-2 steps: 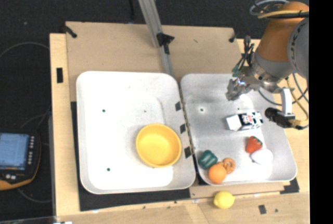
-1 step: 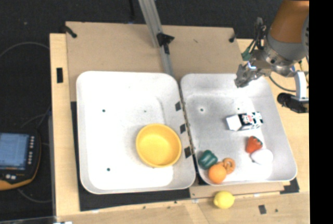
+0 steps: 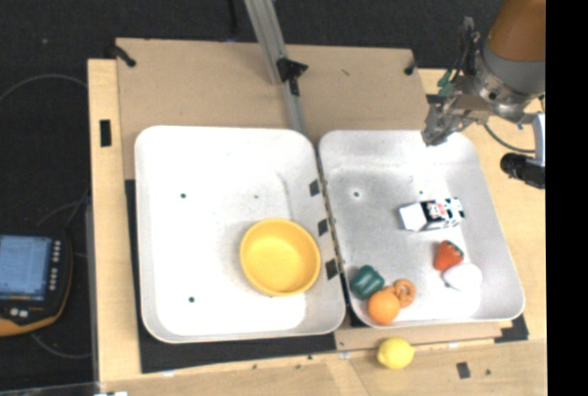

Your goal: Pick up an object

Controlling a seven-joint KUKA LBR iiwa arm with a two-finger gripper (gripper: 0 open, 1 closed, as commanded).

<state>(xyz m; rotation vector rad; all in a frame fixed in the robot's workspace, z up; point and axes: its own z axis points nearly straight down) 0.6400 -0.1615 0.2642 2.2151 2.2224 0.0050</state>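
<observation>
Grey metal with an orange band, the arm is reaching in from the right and hanging its two-finger gripper (image 3: 435,133) over the far right corner of the right-hand shallow white bin (image 3: 367,166). Whether the jaws are spread or pressed together cannot be told from this slant; nothing is showing between them.

Every candidate for picking is lying nearer the camera than the jaws. Closest to them, toward the bin's middle, a small white box with black and red print (image 3: 430,213) is resting on the bin floor. Beyond it, a red strawberry-shaped toy (image 3: 447,254) is sitting just beside a white rounded piece (image 3: 463,277). Further left along the near edge, a dark green block (image 3: 366,279), an orange ball (image 3: 383,306) and a small orange ridged toy (image 3: 403,291) are clustering together.

Well to the jaws' left, a round yellow bowl (image 3: 279,256) is sitting upright in the left white bin (image 3: 202,174). A yellow lemon-shaped toy (image 3: 395,353) is lying on the bench outside both bins.
</observation>
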